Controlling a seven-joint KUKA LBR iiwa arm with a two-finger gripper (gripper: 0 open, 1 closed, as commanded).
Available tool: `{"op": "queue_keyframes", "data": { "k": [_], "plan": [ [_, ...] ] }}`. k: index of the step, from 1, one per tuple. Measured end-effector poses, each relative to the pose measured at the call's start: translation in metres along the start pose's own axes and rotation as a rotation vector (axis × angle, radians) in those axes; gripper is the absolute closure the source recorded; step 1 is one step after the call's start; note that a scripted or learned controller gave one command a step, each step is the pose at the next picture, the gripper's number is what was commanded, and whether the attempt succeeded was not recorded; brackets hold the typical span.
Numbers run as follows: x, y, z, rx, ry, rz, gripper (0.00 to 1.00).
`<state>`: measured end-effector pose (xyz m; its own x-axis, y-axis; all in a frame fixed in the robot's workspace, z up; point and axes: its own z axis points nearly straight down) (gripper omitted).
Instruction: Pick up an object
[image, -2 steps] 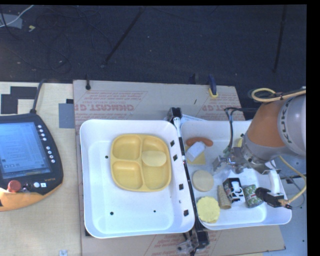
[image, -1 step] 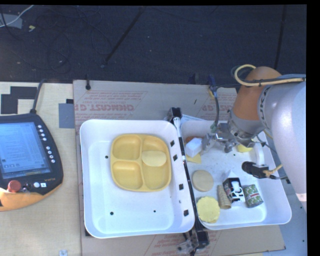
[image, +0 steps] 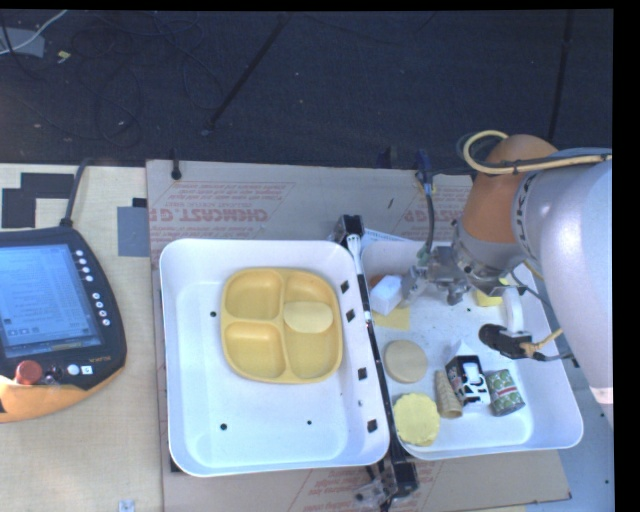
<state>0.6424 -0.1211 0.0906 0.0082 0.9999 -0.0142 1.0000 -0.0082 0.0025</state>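
My gripper (image: 438, 282) hangs low over the far part of the right bin (image: 560, 425). Just to its left lie a small white block (image: 385, 293) and a flat yellow piece (image: 396, 319). Nearer the front are a tan round disc (image: 406, 360), a bumpy yellow round thing (image: 417, 418), a tan cylinder (image: 447, 396), a black-and-white packet (image: 467, 379) and a green can (image: 504, 392). Nothing is visibly held by the gripper. A bit of another yellow thing (image: 488, 298) peeks out from under the wrist.
The left bin (image: 190, 400) holds a yellow divided plate (image: 255, 350) with a pale yellow disc (image: 308, 317) in its far right compartment. A teach pendant (image: 50, 310) lies on the bench at far left. The grey arm (image: 575, 260) covers the right bin's far right corner.
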Motion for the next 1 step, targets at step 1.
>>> {"op": "queue_keyframes", "data": {
  "k": [1],
  "plan": [
    [-0.0645, 0.0032, 0.0040, 0.004, 0.021, -0.015, 0.00]
  ]
}}
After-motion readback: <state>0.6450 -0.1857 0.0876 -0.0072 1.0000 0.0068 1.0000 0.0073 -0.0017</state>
